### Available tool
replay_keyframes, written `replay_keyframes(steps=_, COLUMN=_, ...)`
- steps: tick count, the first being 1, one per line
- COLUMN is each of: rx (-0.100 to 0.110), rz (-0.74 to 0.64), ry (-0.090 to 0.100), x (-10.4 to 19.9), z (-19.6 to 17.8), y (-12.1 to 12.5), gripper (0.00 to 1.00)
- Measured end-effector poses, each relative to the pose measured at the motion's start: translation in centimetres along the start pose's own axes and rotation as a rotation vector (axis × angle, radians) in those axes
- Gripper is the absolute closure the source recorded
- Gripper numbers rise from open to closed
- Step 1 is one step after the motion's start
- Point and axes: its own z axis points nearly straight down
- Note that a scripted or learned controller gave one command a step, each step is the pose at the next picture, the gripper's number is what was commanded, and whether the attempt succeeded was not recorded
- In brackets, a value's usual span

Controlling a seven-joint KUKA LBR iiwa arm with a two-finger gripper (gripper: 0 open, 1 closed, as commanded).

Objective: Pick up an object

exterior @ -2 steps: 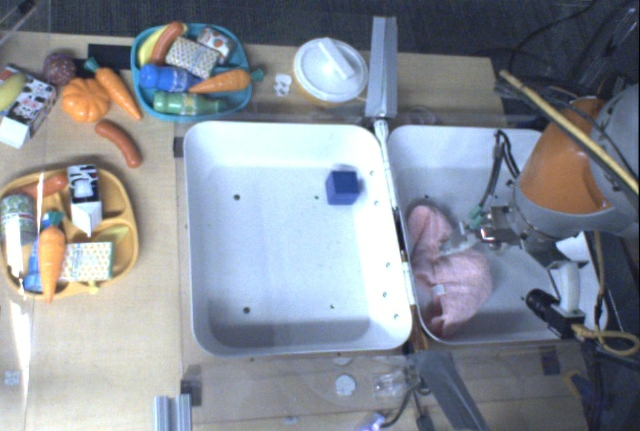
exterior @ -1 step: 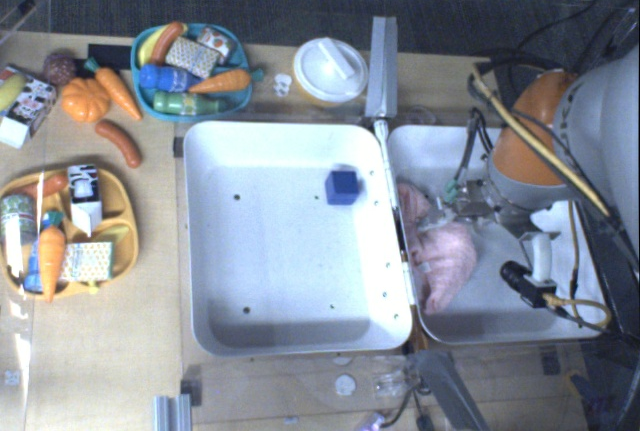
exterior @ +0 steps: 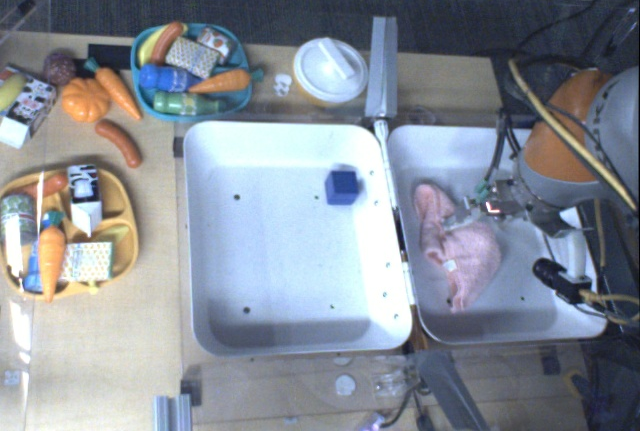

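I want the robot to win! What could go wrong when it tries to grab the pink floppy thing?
The gripper sits at the edge of the pink floppy thing, so it might pinch just a corner, which could slip out when lifted. That thing also lies close to the wall of the right bin, beside the left bin; a nudge could push it tight against the wall, where it is harder to grab.

Two white bins (exterior: 290, 141) — one blue cube (exterior: 342, 186), one pink cloth (exterior: 455, 249).
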Motion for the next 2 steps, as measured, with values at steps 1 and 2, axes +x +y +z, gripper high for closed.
replay_keyframes(steps=1, rx=0.017, rz=0.221, ry=0.002, x=-1.4, z=-1.6, y=-0.5, gripper=0.0)
replay_keyframes(steps=2, rx=0.001, rz=0.12, ry=0.0, x=3.6, z=0.0, y=1.0, gripper=0.0)
